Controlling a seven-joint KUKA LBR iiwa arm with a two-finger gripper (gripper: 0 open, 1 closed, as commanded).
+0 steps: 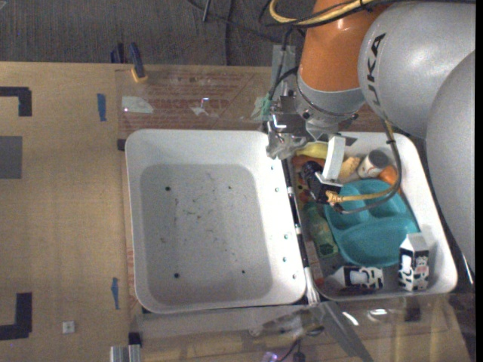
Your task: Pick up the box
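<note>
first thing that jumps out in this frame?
The big grey arm with its orange band dominates the upper right, reaching down over the right bin. That bin is crowded: a teal divided tray, two cow-patterned cartons, one upright and one lying flat along the near edge, and a banana under the wrist. The left bin is the bright white shape mid-frame.

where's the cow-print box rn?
Upright in the near right corner of the right bin: the box stands against the teal tray.
</note>
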